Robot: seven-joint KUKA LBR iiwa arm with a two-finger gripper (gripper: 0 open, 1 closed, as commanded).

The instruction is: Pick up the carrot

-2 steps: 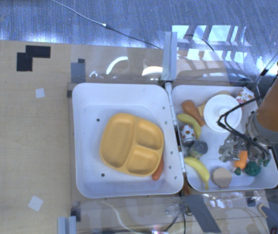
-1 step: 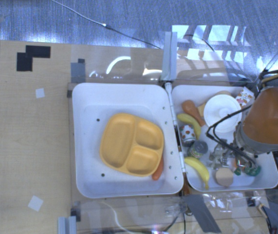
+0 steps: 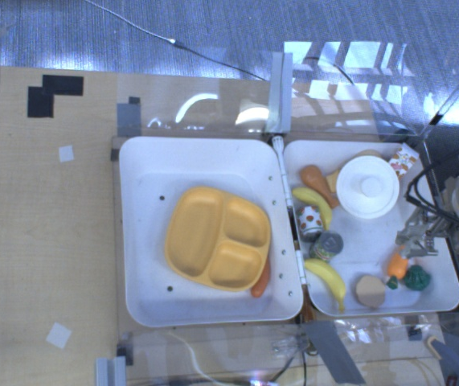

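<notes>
The carrot (image 3: 397, 265) is a short orange piece with a dark green leafy top, lying near the right wall of the right bin (image 3: 434, 300). My gripper (image 3: 418, 240) hangs at the bin's right side, just above and slightly right of the carrot. Cables and the grey wrist sit behind it. Nothing is visibly held in it.
The right bin also holds a white round lid (image 3: 367, 186), a drumstick (image 3: 319, 182), two bananas (image 3: 313, 206) (image 3: 328, 277), a small can (image 3: 328, 244) and a beige round piece (image 3: 368, 290). In the left bin (image 3: 145, 215) lie a yellow divided plate (image 3: 217, 237) and a sausage (image 3: 261, 279).
</notes>
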